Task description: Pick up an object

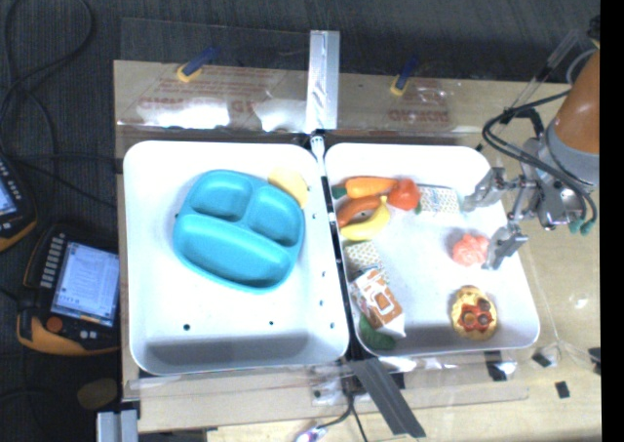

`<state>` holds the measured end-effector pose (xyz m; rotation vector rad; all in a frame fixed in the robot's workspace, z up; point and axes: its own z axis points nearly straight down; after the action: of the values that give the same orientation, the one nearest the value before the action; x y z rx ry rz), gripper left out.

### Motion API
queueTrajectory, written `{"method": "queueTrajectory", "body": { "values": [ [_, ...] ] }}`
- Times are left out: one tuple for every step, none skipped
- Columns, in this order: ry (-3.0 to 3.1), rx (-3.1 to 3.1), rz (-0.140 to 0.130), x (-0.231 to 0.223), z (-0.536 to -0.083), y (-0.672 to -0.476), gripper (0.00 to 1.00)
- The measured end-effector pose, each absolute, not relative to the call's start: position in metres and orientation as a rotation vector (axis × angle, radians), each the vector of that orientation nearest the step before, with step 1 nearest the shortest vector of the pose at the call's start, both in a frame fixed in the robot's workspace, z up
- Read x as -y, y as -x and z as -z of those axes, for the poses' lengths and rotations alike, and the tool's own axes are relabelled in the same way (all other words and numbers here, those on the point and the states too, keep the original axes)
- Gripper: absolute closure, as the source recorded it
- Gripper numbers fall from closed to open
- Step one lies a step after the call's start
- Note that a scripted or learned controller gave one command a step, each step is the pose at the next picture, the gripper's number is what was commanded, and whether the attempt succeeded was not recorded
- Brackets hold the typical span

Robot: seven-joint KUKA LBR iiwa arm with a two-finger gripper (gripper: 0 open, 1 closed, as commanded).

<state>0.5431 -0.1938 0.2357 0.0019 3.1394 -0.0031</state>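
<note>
Two shallow white bins sit side by side on my bench. The left bin [146, 333] holds a blue divided tray [239, 227], lying tilted across its middle, and a small yellow piece [290, 183] touching the tray's rim at two o'clock.

The right bin [429, 338] carries the clutter. At its eleven o'clock corner an orange carrot-shaped toy [366, 186] lies just above a yellow banana [363, 222], with a red piece [404, 196] touching the carrot's right end. A small carton [377, 301] with orange and white print rests at seven o'clock against the bin's left wall; its writing is too small to read. A round yellow toy with red spots [473, 312] sits at five o'clock. A pink ball [469, 249] lies at three o'clock, a pickable object nearest to me.

My pincer [494, 221] hangs over the right bin's three o'clock edge, fingers spread wide: one fingertip [478, 197] stands at the ball's twelve o'clock, the other [499, 253] just beside the ball at its three o'clock. Nothing sits between them; whether the lower finger touches the ball I cannot tell
</note>
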Motion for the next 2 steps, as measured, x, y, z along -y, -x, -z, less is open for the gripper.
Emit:
{"method": "queueTrajectory", "body": {
  "values": [
    [-0.454,-3.113,-0.013,0.215,-0.110,-0.511,0.00],
    [-0.430,-3.105,-0.002,0.220,-0.092,-0.568,0.00]
  ]
}}
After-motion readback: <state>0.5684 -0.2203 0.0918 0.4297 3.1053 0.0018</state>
